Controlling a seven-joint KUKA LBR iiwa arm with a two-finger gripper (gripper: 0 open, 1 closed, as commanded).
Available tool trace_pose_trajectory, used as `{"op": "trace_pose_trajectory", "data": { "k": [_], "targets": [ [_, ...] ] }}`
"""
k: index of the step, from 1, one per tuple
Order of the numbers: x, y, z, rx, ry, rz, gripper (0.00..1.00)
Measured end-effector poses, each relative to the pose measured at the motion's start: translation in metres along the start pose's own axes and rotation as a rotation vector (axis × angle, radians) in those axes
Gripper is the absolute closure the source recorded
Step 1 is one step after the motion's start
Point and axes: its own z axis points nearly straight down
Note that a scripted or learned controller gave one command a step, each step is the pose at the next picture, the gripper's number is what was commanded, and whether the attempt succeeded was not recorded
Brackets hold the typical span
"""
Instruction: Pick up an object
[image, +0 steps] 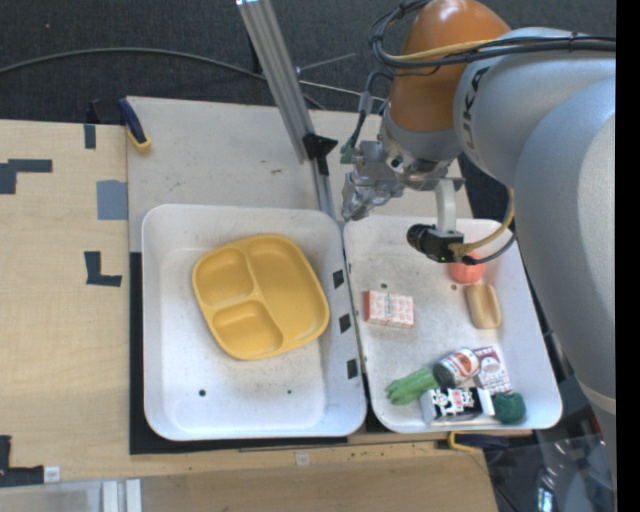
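Two white bins: one yellow tray (left); six small items (right). End effector at divider, finger state indiscernible.

Hand low (arm arched above)
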Motion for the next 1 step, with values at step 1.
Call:
{"op": "trace_pose_trajectory", "data": {
  "k": [1],
  "targets": [
    [0.06,-0.0084,-0.0044,0.002,0.0,0.0,1.0]
  ]
}}
